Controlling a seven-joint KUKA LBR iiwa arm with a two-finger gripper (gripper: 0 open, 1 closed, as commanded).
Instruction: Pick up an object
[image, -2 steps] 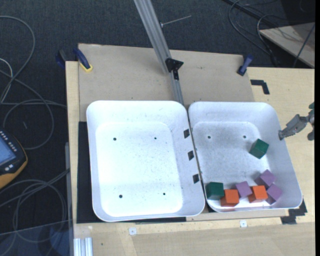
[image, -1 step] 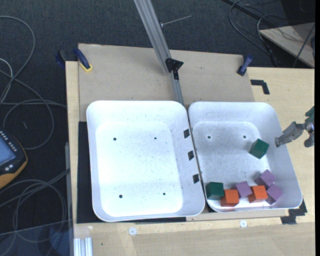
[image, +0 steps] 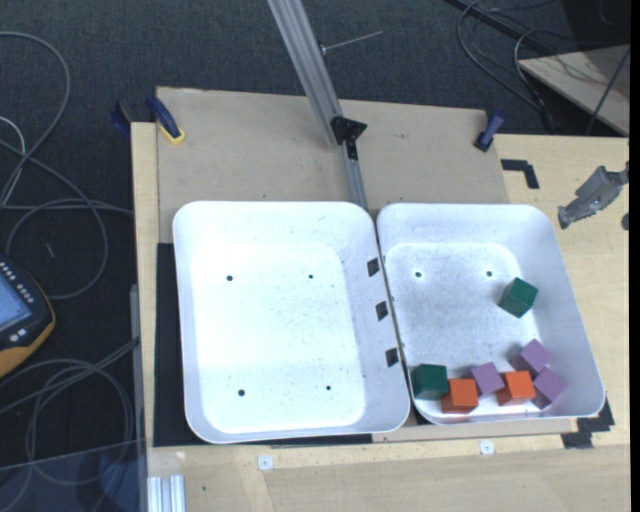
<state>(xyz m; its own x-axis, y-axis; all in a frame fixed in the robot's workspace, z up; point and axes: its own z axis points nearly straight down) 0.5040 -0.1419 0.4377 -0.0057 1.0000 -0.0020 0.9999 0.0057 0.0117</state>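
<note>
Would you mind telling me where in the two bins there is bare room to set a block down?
The left bin floor is bare. In the right bin, its back-left is free; the front edge is crowded with blocks.

Wooden bench with two white bins

The bench (image: 250, 140) carries the left bin (image: 200, 235) and, touching its right side, the right bin (image: 560, 260); blue clamps (image: 165, 118) grip the bench edge beyond the left bin.

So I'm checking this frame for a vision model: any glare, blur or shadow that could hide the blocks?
Camera view: even, soft lighting, with no hard glare on the right bin. The green block is sharp and casts a faint shadow. The gripper at the right edge looks slightly blurred. The blocks clustered along the near wall are crowded, so their edges merge.
</note>
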